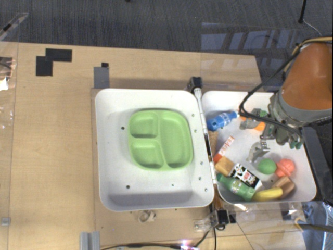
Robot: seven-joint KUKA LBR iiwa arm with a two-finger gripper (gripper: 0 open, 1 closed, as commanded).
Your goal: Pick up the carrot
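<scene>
Orange carrot [253, 124] in right bin [312, 189], beside pincer [258, 151]

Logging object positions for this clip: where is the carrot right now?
The carrot lies in the right bin, near its far end, right of the blue bottle and just beside the gripper.

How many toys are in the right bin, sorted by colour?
Blue: 1, blue plastic bottle
Orange: 1, orange carrot
Green: 2, round green ball, green bottle
Yellow: 1, yellow banana
Pink: 1, pink round fruit
Total: 6 I can tell apart
</scene>
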